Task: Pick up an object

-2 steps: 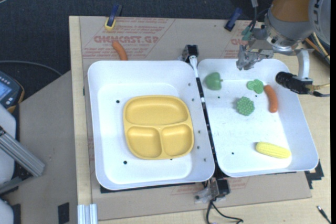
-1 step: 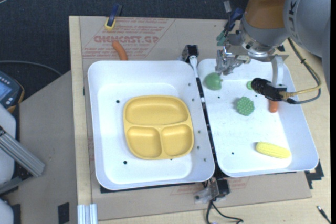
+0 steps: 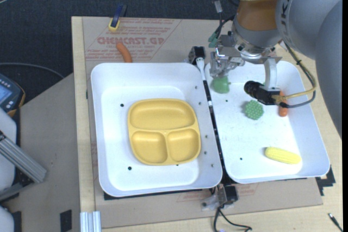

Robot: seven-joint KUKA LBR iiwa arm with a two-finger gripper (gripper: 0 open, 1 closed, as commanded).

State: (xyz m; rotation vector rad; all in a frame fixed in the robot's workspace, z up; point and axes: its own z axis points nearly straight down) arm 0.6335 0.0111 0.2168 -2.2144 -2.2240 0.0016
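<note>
Gripper poised over a pale green piece at the far left of the right bin.

The gripper (image 3: 222, 68) hangs just above the light green object (image 3: 221, 85), which lies close to the bin's left wall; whether its fingers are apart or closed cannot be told from this slanted view, and nothing shows between them. The step in hand looks like the approach before a grasp. Next it likely needs a straight descent and a close around the piece without catching the right bin (image 3: 310, 133) wall. A darker green ball (image 3: 254, 110), a yellow corn cob (image 3: 283, 155) and the yellow divided plate (image 3: 163, 131) in the left bin (image 3: 106, 117) lie apart.
</note>
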